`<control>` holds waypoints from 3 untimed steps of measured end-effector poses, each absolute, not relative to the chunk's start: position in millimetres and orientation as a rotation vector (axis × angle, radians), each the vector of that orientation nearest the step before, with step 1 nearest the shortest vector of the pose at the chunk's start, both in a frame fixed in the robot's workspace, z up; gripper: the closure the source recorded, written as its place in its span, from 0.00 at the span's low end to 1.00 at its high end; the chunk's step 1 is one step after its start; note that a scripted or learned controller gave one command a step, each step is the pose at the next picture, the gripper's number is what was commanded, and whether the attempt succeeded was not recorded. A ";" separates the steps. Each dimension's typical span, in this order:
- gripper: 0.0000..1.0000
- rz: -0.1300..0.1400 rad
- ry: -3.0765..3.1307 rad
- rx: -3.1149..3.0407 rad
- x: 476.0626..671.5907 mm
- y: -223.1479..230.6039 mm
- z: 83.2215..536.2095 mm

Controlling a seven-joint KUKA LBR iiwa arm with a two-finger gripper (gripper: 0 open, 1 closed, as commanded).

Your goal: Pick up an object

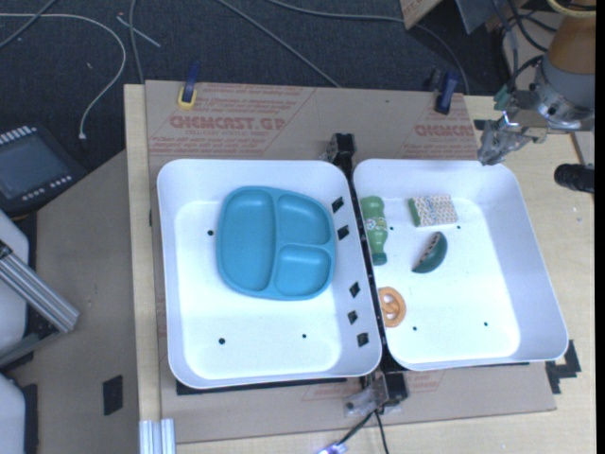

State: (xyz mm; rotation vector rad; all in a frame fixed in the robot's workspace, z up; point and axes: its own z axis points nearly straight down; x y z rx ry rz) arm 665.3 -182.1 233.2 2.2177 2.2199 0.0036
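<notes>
The right bin (529,282) holds a green bottle (374,229) lying near its left wall, a patterned square sponge (433,210), a watermelon slice (430,253) and a small pretzel (391,305). My gripper (493,149) hangs at the far right corner of that bin, above its rim, well apart from every object. Nothing shows between its fingers.
The left bin (189,329) holds a blue divided plate (276,242). Black clips run along the seam between the two bins. Blue clamps (445,91) pin the cardboard at the back edge. Cables lie on the floor behind the bench.
</notes>
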 end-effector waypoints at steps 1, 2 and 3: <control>1.00 0.000 2.229 2.220 644.0 -130.4 223.0; 1.00 -0.001 2.230 2.220 613.3 -76.5 221.1; 1.00 -0.001 2.231 2.219 584.0 -21.4 218.9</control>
